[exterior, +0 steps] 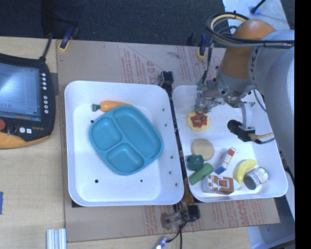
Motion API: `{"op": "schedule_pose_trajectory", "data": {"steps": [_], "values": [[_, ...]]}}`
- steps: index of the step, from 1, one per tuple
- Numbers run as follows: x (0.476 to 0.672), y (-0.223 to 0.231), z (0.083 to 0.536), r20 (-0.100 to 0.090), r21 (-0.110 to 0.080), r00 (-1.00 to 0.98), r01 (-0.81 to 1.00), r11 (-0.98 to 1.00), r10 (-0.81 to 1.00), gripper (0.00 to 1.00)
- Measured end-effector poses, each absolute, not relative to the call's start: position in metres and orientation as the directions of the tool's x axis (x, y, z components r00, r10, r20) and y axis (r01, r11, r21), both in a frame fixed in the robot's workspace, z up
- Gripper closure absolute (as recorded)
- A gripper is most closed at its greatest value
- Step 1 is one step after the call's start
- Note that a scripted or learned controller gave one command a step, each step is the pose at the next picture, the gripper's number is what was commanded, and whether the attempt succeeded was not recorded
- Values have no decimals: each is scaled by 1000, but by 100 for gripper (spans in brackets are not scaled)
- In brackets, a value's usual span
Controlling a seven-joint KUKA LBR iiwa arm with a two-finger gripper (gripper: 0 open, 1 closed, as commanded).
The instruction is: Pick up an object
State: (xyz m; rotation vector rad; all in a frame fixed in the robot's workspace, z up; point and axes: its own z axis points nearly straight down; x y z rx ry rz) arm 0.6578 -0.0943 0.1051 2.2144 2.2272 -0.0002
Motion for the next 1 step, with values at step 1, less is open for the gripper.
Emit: {"op": "schedule_pose_trajectory", "data": {"steps": [1], "values": [[658,-94,105,-1,0,-6,1000,6,1000,0]]}}
